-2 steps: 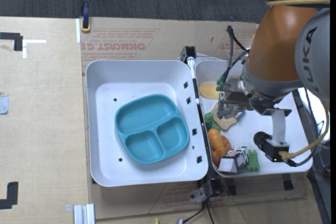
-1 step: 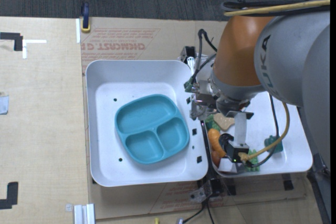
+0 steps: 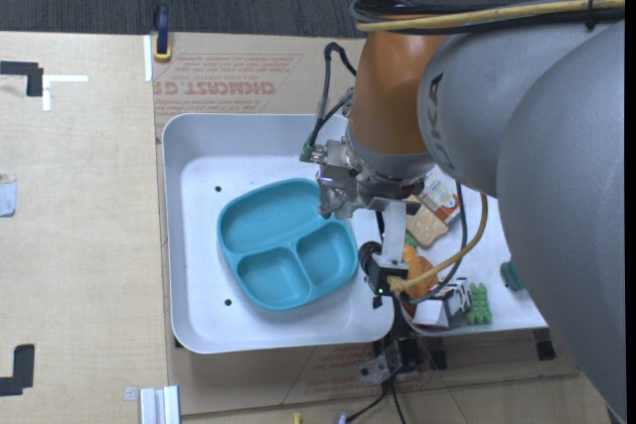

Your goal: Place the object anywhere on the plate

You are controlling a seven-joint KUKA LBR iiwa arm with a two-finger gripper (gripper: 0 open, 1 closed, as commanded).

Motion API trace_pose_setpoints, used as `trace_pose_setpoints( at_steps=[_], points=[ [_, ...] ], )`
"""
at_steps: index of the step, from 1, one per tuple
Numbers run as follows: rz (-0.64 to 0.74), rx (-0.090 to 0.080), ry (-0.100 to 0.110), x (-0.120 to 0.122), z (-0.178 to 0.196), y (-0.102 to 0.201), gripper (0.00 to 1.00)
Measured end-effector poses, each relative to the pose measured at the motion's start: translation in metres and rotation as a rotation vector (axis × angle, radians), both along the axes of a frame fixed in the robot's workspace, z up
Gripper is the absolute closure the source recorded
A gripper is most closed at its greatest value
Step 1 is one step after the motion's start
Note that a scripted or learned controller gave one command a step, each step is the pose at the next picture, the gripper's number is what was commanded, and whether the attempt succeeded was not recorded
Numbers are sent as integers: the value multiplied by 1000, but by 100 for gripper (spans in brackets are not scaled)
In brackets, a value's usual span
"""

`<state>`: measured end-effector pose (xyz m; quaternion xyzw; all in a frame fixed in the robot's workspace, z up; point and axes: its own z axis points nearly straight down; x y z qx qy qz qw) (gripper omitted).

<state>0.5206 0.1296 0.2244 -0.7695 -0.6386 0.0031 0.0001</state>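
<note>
A blue plate [image 3: 283,248] with three compartments lies in the left white bin [image 3: 194,213]; nothing lies on it. My gripper [image 3: 332,202] hangs over the plate's upper right rim, seen from above beneath the orange band and grey wrist. The arm's bulk hides what is under the gripper. I see no object in its grasp.
The arm covers most of the right bin. Beside it show a tan cracker-like piece [image 3: 425,227], a red and white packet [image 3: 441,198], an orange item [image 3: 418,271], a green knobbly toy [image 3: 480,305] and a small teal thing [image 3: 511,275]. A cardboard sheet [image 3: 229,79] lies behind the bins.
</note>
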Motion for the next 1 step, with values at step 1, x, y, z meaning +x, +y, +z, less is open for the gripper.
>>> trace_pose_setpoints(
  at_steps=[1],
  points=[
    [-94, -1, 3, -25, -8, 67, 100]
  ],
)
